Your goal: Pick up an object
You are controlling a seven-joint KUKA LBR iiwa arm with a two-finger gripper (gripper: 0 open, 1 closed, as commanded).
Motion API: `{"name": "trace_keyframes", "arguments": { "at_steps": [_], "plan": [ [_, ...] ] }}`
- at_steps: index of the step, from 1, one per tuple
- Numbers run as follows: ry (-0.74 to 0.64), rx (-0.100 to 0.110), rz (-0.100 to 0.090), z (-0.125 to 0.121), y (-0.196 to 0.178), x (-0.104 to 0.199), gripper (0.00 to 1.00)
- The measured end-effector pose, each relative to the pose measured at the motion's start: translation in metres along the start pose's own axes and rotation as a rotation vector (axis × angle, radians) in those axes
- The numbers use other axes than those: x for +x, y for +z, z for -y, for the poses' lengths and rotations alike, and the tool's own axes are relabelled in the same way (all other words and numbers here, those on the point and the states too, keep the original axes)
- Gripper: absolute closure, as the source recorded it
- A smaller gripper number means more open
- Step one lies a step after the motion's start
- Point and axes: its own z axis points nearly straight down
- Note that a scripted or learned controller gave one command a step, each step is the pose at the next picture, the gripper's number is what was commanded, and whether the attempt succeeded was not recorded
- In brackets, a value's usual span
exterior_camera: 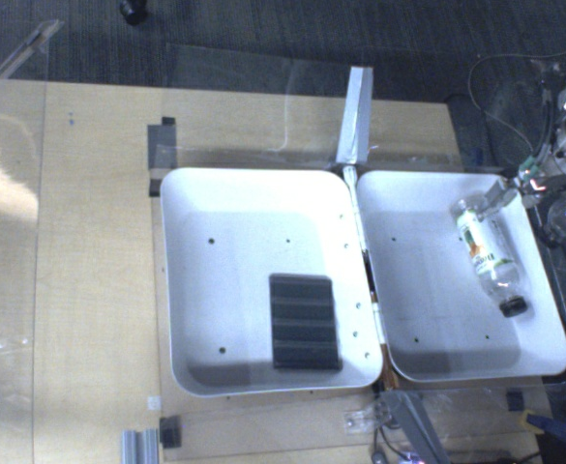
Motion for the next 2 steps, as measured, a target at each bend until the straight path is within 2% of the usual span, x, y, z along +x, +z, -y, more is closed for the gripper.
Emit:
{"name": "trace_keyframes", "arguments": {
  "at_steps": [1, 2],
  "plan": [
    [-0.133, 0.006, -0.003, -0.029, 0.068, -0.007, 0.0],
    [-0.222, -0.005, 0.002, -0.025, 0.144, -0.006, 0.0]
  ]
}}
